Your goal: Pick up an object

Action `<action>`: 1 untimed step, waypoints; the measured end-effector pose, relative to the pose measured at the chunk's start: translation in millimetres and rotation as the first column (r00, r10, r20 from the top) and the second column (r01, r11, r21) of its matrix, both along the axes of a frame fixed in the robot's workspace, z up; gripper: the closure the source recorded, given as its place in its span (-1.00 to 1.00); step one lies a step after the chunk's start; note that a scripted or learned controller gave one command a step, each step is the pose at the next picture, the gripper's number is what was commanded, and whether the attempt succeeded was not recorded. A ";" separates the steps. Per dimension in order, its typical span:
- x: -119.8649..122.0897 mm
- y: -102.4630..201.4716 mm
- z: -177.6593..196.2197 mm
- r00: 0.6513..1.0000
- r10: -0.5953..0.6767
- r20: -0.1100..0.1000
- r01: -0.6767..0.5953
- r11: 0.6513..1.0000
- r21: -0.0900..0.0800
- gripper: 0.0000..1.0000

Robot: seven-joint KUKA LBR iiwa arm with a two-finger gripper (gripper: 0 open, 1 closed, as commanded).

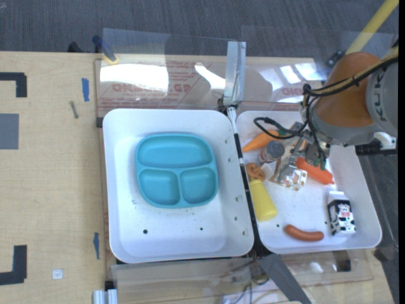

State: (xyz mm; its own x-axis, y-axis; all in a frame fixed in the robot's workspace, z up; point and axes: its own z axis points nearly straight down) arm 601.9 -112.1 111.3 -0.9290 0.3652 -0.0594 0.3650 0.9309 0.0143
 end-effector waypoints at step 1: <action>-41.0 -31.2 -21.1 0.998 0.031 -0.046 -0.030 1.000 0.004 -1.00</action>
